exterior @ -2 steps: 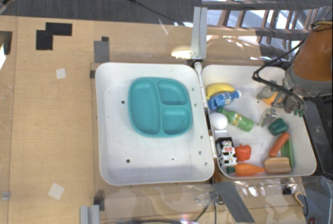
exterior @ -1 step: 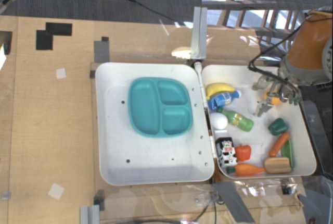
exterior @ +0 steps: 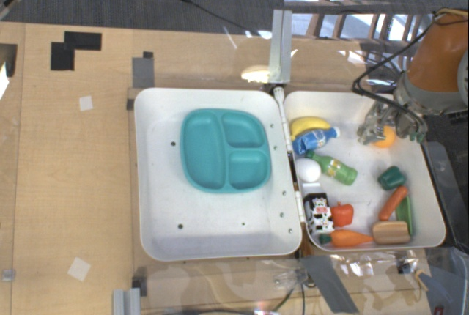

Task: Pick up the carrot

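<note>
Carrot (exterior: 393, 203): orange, elongated, lying tilted in the right bin (exterior: 432, 182) toward its near right part, free of the arm. Its near end sits just above a tan block (exterior: 390, 232), and a dark green piece (exterior: 404, 215) lies along its right side. A green pepper-like item (exterior: 391, 176) rests just beyond its far end.

A second orange, carrot-shaped item (exterior: 352, 238) lies along the near wall of the same bin, left of the tan block. Beside it: a small red item (exterior: 342, 215) and a black-and-white cow-patterned item (exterior: 317, 212). Further toward the far side: a white egg-shaped object (exterior: 310, 171), a green bottle (exterior: 333, 168) lying on its side, a blue wrapped item (exterior: 314, 139) and a yellow banana (exterior: 309, 124).

Left bin (exterior: 161, 182): holds a teal divided plate (exterior: 224, 149), roughly centred.

Arm: enters from the right, orange band (exterior: 438, 61) over the far right corner of the right bin, wrist angled down into the bin. Gripper (exterior: 382, 130) hangs low at the bin's far right area, directly over a small orange-yellow object (exterior: 385, 138), well apart from the carrot. Fingers: cannot tell whether open or closed; the metal parts blur together against the bin floor.

Both bins sit side by side on the wooden worktop (exterior: 66, 182).
</note>
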`<state>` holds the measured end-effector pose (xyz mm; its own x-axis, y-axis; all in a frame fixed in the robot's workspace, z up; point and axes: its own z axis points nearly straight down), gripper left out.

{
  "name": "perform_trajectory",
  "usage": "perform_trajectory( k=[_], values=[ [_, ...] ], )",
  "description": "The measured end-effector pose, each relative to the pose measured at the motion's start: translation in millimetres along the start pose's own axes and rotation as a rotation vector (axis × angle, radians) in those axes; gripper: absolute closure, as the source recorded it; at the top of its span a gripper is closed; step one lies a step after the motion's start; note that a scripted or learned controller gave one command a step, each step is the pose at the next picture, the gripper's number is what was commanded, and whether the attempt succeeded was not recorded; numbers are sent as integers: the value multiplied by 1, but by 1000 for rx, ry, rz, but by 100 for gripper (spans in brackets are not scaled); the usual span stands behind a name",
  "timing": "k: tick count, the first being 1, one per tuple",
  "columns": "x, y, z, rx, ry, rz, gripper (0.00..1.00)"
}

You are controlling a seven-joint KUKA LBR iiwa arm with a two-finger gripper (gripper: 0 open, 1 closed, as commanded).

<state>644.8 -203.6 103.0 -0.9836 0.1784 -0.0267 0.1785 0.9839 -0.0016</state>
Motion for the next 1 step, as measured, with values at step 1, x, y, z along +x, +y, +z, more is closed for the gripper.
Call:
perform_trajectory(
  k=[1],
  values=[
    [30,-9,-187,1,2,-190,100]
  ],
)
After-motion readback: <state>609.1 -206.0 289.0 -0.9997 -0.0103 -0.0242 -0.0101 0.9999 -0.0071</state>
